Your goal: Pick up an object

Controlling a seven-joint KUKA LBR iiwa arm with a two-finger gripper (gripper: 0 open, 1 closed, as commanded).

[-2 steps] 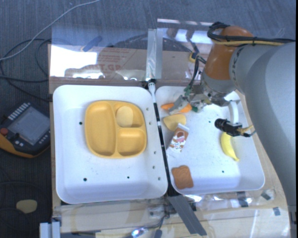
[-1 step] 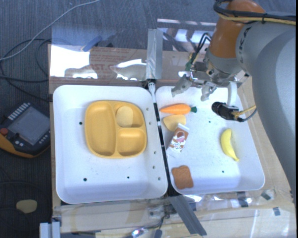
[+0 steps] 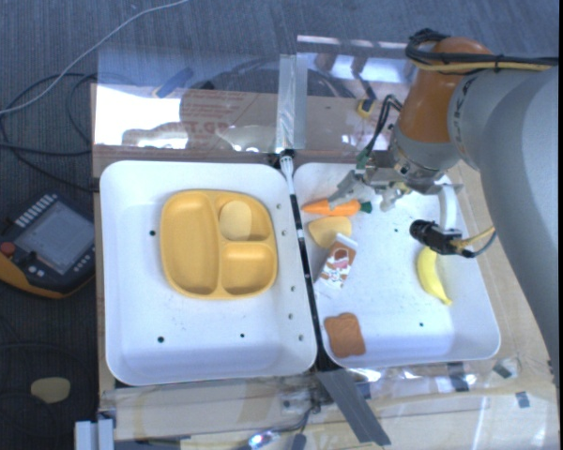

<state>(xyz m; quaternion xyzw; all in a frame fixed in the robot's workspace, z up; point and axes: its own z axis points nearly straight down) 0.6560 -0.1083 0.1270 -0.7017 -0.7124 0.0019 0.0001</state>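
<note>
**Ana:** Start at the left. That handheld pendant (image 3: 39,242) on the carpet, with its cable running off, looks parked out of the way, so I'd guess nobody's driving by hand.

**Ben:** Then the left bin (image 3: 131,345). The yellow divided tray (image 3: 219,244) lies flat in the middle of it, nothing in its compartments as far as I can see. It could be a drop-off spot, though the task only says pick something up.

**Ana:** The pickable things are all in the right bin (image 3: 469,336). A carrot (image 3: 331,208) lies across the top left corner, a pale yellow wedge (image 3: 327,231) just below it, a small red-and-white packet (image 3: 339,264) under that, and a brown biscuit-like piece (image 3: 344,335) near the front edge.

**Ben:** And a banana (image 3: 433,275) well over to the right, lying on its side near a black fitting on a cable.

**Ana:** They're scattered, apart from the cluster by the divider. That gives the fingers room on most of them.

**Ben:** The gripper (image 3: 355,191) is down low at the back of the right bin, right by the carrot's thick end. One dark finger points towards it.

**Ana:** Has it got hold?

**Ben:** I can't tell whether it's spread or clamped. The carrot looks flat on the bin floor, so I'd call it not lifted yet.

**Ana:** So the carrot's the likely target, and being close to the wall could make it awkward.
</note>
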